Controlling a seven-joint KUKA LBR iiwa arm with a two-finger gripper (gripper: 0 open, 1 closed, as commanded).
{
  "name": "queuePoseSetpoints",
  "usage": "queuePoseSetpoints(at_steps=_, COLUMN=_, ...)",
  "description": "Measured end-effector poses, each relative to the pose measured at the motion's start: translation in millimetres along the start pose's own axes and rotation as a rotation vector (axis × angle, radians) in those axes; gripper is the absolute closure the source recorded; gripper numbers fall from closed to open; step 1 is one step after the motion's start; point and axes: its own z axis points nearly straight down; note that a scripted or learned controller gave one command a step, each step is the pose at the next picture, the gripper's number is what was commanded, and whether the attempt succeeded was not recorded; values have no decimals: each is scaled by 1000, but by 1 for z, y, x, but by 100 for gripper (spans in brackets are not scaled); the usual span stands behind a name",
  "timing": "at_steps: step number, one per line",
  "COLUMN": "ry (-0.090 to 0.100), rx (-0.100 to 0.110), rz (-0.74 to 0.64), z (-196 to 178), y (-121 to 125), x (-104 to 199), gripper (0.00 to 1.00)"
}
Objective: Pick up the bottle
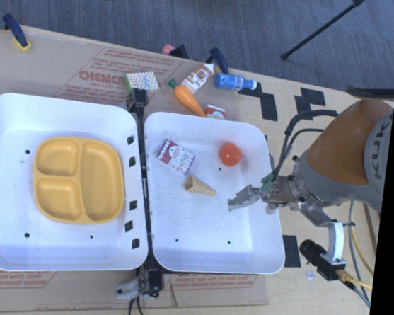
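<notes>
Apparently light, rigid, slippery blue bottle lying on surface, best pinched mid-body; fingers' spread unclear.

Gripper hovers in right bin, bottle outside.

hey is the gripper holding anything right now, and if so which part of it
Nothing is held. The gripper hangs over the right bin with no object between its fingers. The bottle lies outside the bins, on the bench beyond them.

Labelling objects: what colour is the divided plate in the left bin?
Yellow; the divided plate shows best in the camera view.
</notes>
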Motion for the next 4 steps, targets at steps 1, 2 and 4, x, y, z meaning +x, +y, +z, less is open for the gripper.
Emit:
queuePoseSetpoints(at_steps=1, ry=0, rx=0, rz=377, z=34, y=44, x=78, gripper=0)
queuePoseSetpoints(at_steps=2, ry=2, rx=4, rz=731, z=127, y=64, x=58, gripper=0)
queuePoseSetpoints(at_steps=4, ry=1, rx=1, rz=615, z=104, y=-5, x=45, gripper=100)
